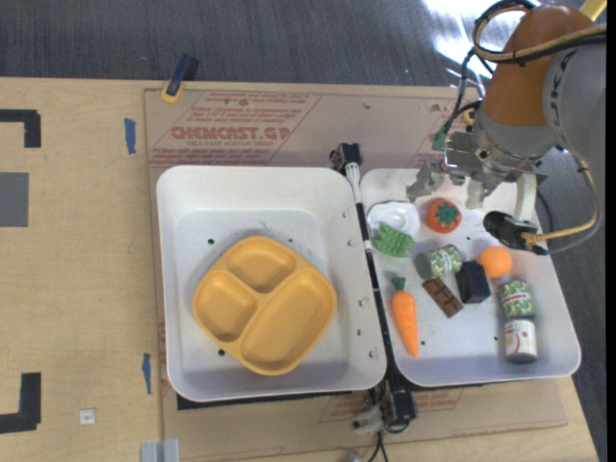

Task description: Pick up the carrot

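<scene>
We look down on a wooden table (77,258) carrying two shallow white bins side by side on a cardboard sheet (241,118). The grey arm (539,75), with its orange band, reaches in from the upper right and hangs over the far edge of the right bin (553,354); its gripper (452,186) points down, the fingers spread apart with nothing between them, just above a red tomato (444,216). The left bin (192,210) holds a yellow divided plate (265,304) with three compartments. The right bin holds the small items: the carrot (406,320), orange with a green top, lies lengthwise near the bin's left wall, toward the near edge, well apart from the gripper. Near it lie a green leafy piece (391,241), a brown bar (442,296), a small can (444,260), a dark block (473,282), an orange ball (496,262) and two upright jars (518,318).
</scene>
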### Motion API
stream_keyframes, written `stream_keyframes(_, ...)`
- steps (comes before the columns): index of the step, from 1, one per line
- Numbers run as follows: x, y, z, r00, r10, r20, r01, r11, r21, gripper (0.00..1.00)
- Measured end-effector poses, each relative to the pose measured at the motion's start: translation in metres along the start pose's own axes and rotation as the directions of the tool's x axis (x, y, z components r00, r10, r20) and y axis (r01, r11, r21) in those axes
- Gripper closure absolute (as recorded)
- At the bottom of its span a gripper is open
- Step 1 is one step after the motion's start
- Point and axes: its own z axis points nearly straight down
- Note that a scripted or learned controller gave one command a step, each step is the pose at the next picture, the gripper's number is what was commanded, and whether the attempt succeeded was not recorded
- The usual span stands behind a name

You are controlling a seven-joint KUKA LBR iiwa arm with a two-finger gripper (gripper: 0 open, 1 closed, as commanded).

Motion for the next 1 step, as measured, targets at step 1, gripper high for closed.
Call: stream_keyframes(1, 0.0386, -0.0843, -0.0002, 0.989, 0.149, 0.000, -0.149, 0.989, 0.001, 0.00)
